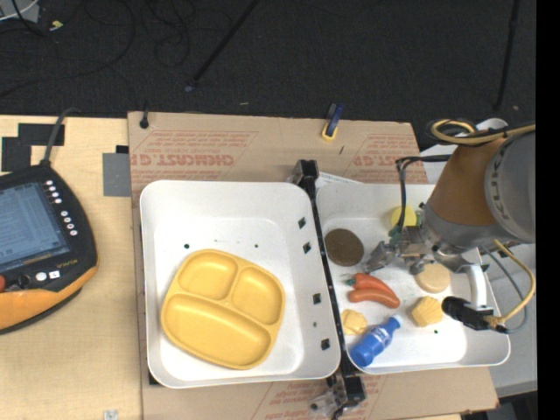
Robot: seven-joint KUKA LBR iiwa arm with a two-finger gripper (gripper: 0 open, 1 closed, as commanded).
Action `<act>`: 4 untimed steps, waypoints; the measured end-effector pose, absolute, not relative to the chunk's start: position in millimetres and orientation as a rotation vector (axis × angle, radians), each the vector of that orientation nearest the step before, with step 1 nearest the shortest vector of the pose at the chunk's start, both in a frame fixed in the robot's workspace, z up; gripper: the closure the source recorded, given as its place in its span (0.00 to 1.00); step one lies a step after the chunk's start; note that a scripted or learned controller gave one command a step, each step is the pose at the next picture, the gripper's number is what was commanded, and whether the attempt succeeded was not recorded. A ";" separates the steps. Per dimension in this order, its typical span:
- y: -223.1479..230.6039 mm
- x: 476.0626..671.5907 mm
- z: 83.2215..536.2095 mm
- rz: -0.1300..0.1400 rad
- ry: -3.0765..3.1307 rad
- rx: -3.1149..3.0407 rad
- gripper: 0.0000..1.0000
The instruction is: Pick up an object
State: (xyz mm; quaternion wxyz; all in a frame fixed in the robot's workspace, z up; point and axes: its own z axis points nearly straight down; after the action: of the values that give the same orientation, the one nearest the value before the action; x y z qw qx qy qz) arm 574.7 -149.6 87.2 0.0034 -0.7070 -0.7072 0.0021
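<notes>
Pincer (391, 254) low over right bin (477, 350); cardboard (227, 147) beneath, dark floor behind.

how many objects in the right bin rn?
At least 7: brown disc, red-orange pepper, blue bottle, yellow chunk, yellow cube, tan round, yellow piece half-hidden by the arm; more possible.

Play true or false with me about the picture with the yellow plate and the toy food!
1. The yellow divided plate lies in the left bin. True.
2. The blue bottle stands on the yellow plate. False: it lies in the right bin, near the front edge.
3. The orange pepper lies in the right bin, in front of the brown round disc. True.
4. The gripper is over the left bin. False: it is low over the right bin, beside the brown disc.
5. A tablet-like controller with an orange rim rests left of the bins. True.
</notes>
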 end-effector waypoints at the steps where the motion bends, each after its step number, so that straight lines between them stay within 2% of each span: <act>1: -126.3 520.8 87.3 0.004 -2.212 -2.221 0.00; 2: -129.3 522.8 98.3 0.002 -2.205 -2.232 1.00; 3: -33.8 474.8 192.0 -0.006 -2.228 -2.210 1.00; 4: -39.9 475.2 196.5 0.006 -2.215 -2.219 1.00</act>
State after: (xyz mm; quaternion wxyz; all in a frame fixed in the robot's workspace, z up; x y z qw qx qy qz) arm 475.2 -39.9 196.5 0.0033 -0.7077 -0.7065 0.0018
